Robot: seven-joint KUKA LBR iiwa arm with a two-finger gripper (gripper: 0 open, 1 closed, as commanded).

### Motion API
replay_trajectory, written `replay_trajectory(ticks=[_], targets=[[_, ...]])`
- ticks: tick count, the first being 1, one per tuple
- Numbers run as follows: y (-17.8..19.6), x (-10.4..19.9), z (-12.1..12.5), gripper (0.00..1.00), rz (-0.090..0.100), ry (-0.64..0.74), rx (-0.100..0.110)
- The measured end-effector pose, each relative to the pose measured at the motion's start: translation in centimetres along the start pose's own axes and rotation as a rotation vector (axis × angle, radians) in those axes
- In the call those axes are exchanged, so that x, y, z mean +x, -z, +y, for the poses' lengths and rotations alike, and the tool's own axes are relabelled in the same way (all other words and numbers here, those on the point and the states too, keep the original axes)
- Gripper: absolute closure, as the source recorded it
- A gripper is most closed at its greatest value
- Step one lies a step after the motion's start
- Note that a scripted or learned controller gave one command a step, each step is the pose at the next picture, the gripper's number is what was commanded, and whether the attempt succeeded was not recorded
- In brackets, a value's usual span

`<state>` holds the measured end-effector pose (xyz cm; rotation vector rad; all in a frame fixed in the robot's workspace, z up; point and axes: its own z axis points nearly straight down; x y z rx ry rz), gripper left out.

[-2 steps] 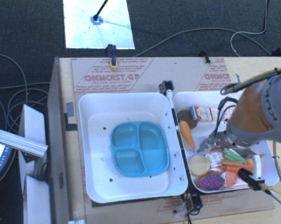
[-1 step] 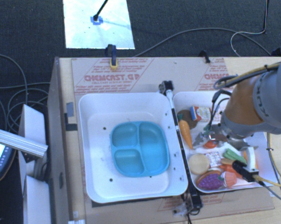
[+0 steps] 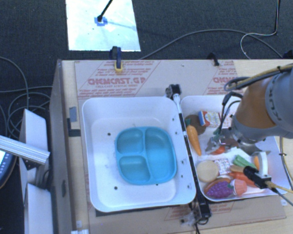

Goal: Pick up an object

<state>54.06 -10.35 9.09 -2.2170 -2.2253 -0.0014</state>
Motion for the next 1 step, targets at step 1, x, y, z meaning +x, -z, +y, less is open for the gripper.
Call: replay_trajectory(ticks=[1], targets=[[9.13, 5.46, 1.35, 1.0, -0.001, 0.0, 0.001]])
